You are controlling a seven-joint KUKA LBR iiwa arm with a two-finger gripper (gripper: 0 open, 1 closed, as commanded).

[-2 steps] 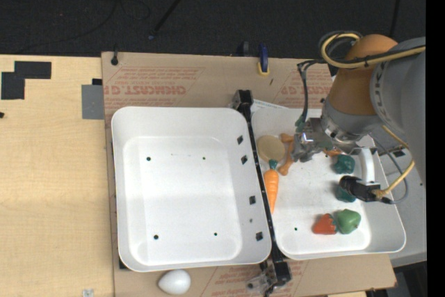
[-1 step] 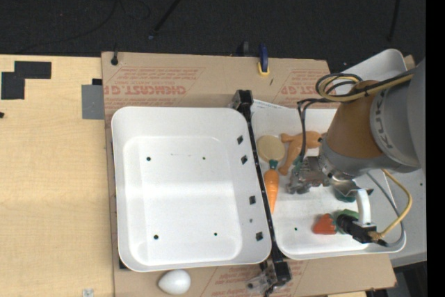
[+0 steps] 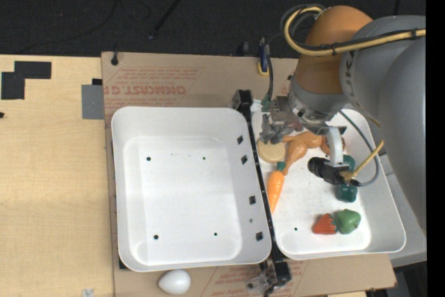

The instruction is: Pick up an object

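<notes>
A white egg (image 3: 174, 282) is seen on the bench nearest the camera. In the right bin (image 3: 379, 236), a carrot (image 3: 275, 188) lies left. Farther back, the gripper (image 3: 272, 127) is lowered there; its opening cannot be told.

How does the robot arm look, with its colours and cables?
The arm is thick, rounded and grey, with a glossy orange band above the wrist. Yellow and black cables loop beside the band, and one yellow cable runs along the grey link. The pincer is a small metal-grey assembly below the wrist.
</notes>
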